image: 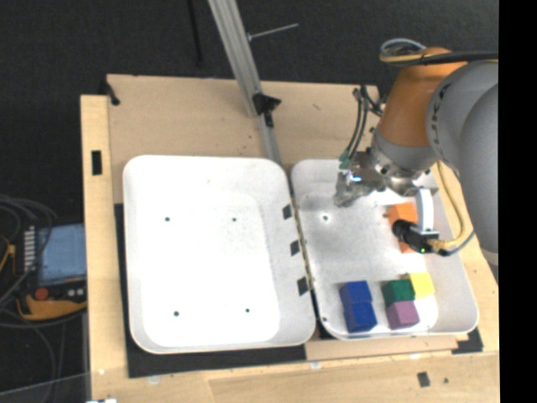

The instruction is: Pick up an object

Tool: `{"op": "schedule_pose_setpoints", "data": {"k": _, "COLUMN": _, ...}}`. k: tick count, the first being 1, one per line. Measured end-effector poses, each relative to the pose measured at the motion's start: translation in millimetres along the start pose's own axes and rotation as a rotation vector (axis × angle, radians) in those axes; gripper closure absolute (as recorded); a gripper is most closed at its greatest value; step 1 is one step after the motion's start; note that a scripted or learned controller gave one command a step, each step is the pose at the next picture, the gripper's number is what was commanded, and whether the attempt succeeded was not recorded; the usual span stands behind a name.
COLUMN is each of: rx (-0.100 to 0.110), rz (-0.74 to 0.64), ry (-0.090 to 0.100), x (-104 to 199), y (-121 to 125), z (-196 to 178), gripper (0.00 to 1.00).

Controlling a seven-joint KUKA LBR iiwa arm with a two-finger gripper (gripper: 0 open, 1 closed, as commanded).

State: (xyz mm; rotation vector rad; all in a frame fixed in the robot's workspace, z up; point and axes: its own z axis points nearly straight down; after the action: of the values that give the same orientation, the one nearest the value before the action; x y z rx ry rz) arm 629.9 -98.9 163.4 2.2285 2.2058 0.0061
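Note:
My gripper [346, 193] hangs over the upper left part of the right bin [336, 242], pointing down toward the bare bin floor. Nothing is visible between its fingers. A blue block [358, 305] lies at the bin's near edge. To its right sit a green block [398, 291], a yellow block [421, 285] and a purple block [404, 313], packed close together. An orange object [405, 222] lies at the bin's right side, partly hidden by the arm and its cable. All of these lie well below and right of the gripper.
The left bin [205, 250] sits beside the right one, with small black clips along the shared edge. A slanted metal pole [243, 65] rises from the bench behind the bins. The grey arm with its orange band [411, 107] fills the upper right.

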Motion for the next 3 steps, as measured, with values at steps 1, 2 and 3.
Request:
{"op": "schedule_pose_setpoints", "data": {"k": 1, "rx": 0.000, "rz": -0.006, "ry": 0.000, "x": -10, "y": -3, "z": -56, "gripper": 1.00}}
{"op": "schedule_pose_setpoints", "data": {"k": 2, "rx": 0.004, "rz": -0.012, "ry": 0.001, "x": -11, "y": -2, "z": -72, "gripper": 1.00}}
{"op": "schedule_pose_setpoints", "data": {"k": 3, "rx": 0.006, "rz": -0.016, "ry": 0.002, "x": 40, "y": -7, "z": -72, "gripper": 1.00}}
